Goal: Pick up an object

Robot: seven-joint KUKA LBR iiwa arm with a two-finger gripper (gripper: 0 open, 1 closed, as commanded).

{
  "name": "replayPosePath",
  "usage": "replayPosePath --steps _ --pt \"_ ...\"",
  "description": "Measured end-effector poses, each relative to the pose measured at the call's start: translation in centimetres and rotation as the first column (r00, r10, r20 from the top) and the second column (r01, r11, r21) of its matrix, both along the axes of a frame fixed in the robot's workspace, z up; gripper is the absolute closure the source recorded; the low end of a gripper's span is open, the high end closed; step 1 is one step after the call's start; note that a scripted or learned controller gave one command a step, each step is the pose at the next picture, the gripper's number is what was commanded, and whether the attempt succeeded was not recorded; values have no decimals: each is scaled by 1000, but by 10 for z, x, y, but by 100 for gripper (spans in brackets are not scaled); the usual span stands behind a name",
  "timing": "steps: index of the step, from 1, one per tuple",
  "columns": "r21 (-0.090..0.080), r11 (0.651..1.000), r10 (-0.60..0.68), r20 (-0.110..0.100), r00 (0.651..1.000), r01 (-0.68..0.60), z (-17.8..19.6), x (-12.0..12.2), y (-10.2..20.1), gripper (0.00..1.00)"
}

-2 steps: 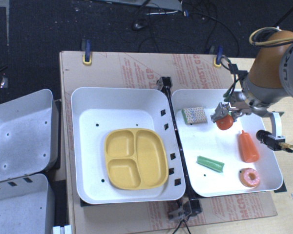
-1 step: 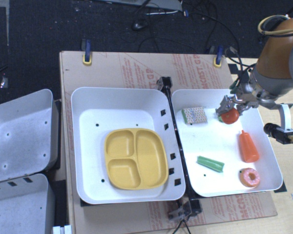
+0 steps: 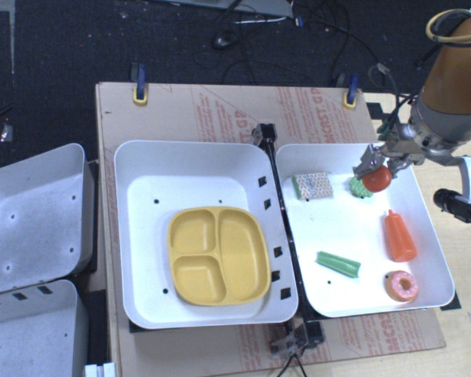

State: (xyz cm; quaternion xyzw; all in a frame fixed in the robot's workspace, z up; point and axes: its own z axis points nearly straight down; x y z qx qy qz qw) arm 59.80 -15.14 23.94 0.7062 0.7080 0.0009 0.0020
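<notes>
Tomato-red toy [image 3: 377,179], round with a green leafy base, sits at the far right edge of the right-hand bin [image 3: 353,309], directly beneath the gripper [image 3: 374,166] of a grey arm with an orange band [image 3: 452,69] that reaches in from the right. The gripper's dark fingers are right at the toy's top (whether they are spread around it or pinching it cannot be made out from this angle). Sharing the bin are a speckled sponge-like block [image 3: 312,185] near the far left corner, a green cylinder [image 3: 338,264] lying toward the middle, an orange bottle-shaped toy [image 3: 399,236] along the right side and a pink-frosted doughnut [image 3: 401,286] at the near right corner. Alongside, the left-hand bin [image 3: 141,179] holds a yellow divided plate [image 3: 218,254].
</notes>
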Motion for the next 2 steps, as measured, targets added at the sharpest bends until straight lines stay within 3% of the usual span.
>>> replayPosePath --steps 1,2 --pt "3 1000 4 -6 1000 -4 2 -17 45 100" --pt "4 1000 6 -5 1000 -6 5 -18 102 100"
